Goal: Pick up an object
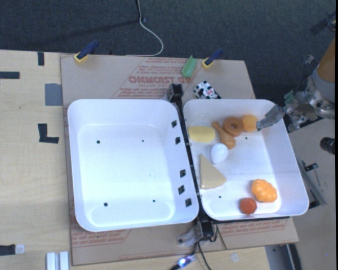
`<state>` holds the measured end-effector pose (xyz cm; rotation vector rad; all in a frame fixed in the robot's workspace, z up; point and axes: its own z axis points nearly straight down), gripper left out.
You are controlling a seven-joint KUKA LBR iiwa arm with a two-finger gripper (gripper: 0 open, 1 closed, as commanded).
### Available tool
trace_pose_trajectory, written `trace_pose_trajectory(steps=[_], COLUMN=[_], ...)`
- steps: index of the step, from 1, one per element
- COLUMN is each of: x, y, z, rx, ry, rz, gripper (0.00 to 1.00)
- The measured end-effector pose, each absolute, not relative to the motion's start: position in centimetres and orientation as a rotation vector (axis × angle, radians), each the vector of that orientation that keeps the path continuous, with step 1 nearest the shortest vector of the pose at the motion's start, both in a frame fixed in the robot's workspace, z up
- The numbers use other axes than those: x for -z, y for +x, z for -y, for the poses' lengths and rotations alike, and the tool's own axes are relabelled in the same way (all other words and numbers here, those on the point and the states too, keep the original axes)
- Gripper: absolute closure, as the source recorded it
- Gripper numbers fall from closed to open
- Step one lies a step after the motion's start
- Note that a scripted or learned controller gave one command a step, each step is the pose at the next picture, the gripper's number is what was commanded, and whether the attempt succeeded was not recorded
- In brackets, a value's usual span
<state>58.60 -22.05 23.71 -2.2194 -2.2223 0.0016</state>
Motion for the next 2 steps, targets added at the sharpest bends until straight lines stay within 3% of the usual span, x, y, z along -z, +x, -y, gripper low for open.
trace_pose_trajectory(steps=[1, 2], x=[-9.8, -8.7], y=[64.8, 67.0], z=[22.3, 20.0], rx=[0.006, -0.004], ry=[-2.226, -2.217], rz=[2.228, 2.227], gripper=[0.00, 0.00])
